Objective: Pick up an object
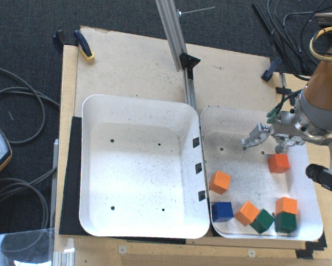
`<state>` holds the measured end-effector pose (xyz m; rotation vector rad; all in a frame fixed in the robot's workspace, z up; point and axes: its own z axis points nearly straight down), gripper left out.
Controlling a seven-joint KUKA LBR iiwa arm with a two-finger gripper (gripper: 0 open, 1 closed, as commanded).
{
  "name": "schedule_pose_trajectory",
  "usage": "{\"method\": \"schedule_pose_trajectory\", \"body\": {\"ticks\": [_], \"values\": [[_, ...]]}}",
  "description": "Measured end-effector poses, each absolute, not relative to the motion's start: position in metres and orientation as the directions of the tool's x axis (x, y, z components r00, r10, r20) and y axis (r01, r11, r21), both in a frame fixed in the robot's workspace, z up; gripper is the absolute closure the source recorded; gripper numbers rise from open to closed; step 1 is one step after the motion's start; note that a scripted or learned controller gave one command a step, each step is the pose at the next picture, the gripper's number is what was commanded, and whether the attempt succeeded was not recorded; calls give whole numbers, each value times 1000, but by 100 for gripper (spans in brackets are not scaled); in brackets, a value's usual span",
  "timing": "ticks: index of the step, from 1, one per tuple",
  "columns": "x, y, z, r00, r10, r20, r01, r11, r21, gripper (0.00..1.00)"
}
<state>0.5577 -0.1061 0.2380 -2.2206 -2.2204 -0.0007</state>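
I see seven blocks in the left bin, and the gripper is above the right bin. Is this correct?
Not quite. The camera view shows the seven blocks lying in the right bin, not the left bin: among them a blue block and a red-orange block. The gripper is indeed above the right bin.

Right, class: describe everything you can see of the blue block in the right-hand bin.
The blue block is a small cube, evenly deep blue and matte, possibly foam or painted wood. It sits flat on the floor of the right bin, close to the bin's front left corner and its left wall. An orange block lies just to its right, close by, though contact cannot be confirmed. Another orange block sits behind it, apart. The hand is well away, toward the bin's back.
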Motion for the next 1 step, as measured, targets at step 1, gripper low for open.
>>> {"method": "schedule_pose_trajectory", "body": {"ticks": [1], "values": [[533, -111, 116, -1, 1000, -1, 1000, 1, 11, 0]]}}
